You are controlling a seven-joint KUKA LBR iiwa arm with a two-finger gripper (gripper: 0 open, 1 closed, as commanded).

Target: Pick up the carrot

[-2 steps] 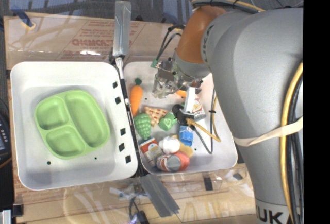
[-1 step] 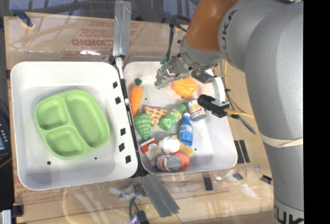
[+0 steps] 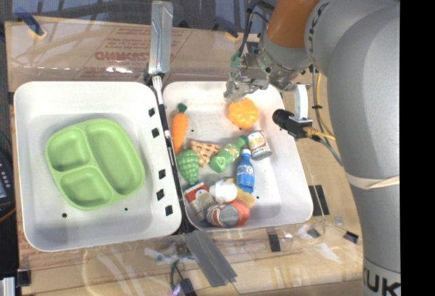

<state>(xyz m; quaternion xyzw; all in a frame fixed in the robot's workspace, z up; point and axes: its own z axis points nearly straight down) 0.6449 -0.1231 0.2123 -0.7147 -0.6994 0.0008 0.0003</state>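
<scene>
Carrot (image 3: 179,131) sits at left wall of right bin (image 3: 296,172), long axis running near-to-far, green top at far end. Gripper (image 3: 239,89) hovers well right of it, above orange fruit (image 3: 243,113). Open or closed? Can't tell tbh.

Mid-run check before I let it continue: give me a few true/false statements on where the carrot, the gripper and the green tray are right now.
1. The carrot lies in the right bin, along its left wall. True.
2. The gripper holds the carrot. False: it hangs near the bin's far edge, beside the orange pepper-like toy, apart from the carrot.
3. The green divided tray sits in the left bin. True.
4. The carrot rests on the green tray. False: it is in the other bin, above the green corn-like toy.
5. A blue bottle lies among the toys in the right bin. True.
</scene>
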